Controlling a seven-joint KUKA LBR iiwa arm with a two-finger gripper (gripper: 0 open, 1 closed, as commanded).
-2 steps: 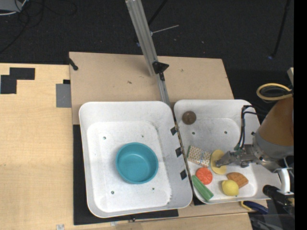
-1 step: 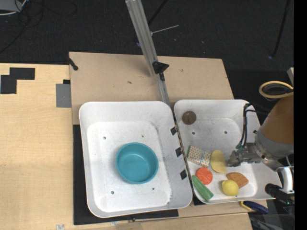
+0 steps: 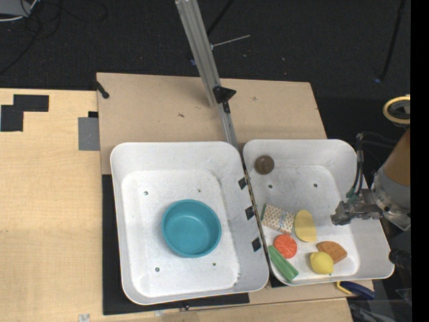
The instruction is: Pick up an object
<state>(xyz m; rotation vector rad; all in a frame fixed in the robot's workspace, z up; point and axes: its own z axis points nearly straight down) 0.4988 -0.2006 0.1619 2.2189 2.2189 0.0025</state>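
While hand (image 3: 342, 215) hovers, yellow piece (image 3: 305, 225) lies just left.

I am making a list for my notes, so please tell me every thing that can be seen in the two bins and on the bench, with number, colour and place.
bins: 2, white, side by side on the bench
bowl: 1, teal, left bin, near the middle
round disc: 1, brown, right bin, far corner
patterned pad: 1, pale checked, right bin
pale yellow piece: 1, right bin, beside the pad
tomato: 1, red, right bin
green vegetable: 1, right bin, near edge
lemon: 1, yellow, right bin
orange piece: 1, right bin
metal rail: 1, grey, behind the bins
gripper: 1, dark, over the right bin's right side
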